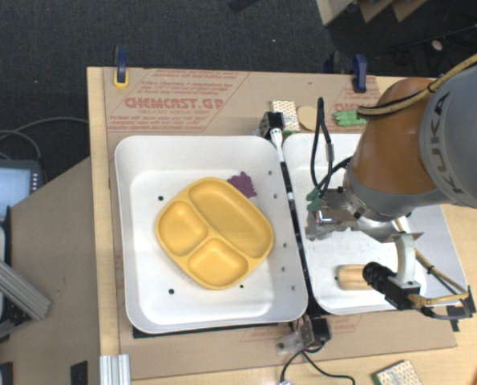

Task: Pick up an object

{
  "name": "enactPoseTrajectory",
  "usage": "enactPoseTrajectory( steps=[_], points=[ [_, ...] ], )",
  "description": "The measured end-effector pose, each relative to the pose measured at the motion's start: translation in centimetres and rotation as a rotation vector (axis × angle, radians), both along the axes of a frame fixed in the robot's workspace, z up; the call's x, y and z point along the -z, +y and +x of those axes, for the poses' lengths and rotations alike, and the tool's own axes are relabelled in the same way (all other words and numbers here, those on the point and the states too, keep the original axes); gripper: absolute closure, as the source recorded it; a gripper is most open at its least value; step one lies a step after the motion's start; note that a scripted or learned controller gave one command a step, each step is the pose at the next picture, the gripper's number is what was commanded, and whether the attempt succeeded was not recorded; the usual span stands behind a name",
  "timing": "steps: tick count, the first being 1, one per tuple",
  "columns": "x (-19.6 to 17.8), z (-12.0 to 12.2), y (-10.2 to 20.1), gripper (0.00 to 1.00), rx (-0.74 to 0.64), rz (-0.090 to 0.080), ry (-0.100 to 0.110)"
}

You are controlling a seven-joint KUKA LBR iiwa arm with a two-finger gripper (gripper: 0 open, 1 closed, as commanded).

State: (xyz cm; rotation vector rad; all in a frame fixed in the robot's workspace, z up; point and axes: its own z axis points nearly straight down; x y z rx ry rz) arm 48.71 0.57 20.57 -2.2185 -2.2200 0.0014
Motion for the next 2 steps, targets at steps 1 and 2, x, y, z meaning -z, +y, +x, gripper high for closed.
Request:
enactPoseTrajectory(
  steps=[1,2],
  points=[
    [-6.9,1.3,-4.7,1.00,0.002,-0.003,-0.006],
    [2.6,-0.7,-1.8,1.00,0.000,0.000,0.006]
  ],
)
